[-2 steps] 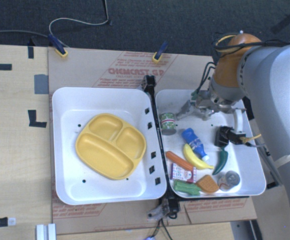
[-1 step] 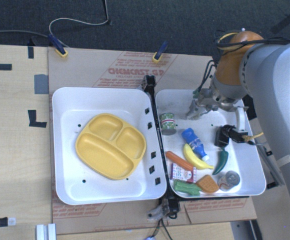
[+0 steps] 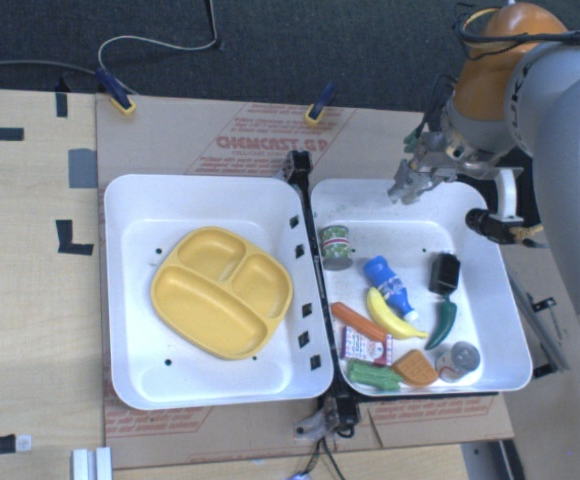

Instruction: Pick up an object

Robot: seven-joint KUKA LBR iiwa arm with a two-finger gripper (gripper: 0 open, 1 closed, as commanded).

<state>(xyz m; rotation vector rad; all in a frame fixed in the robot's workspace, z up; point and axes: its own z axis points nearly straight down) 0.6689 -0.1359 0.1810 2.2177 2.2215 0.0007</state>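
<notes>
A brown cardboard sheet (image 3: 260, 146) with red lettering lay under the bins. Two blue-and-yellow clamps (image 3: 116, 90) gripped its edge at eleven and twelve o'clock, and a black cable (image 3: 208, 8) ran off toward twelve o'clock.

text: red print "CHEMCAST GP", seen upside down | on: cardboard sheet (image 3: 260, 143) under the bins, upper middle of frame | other labels: can (image 3: 335, 245), blue bottle (image 3: 387, 284), small packet (image 3: 364, 346) – too small to read
</notes>
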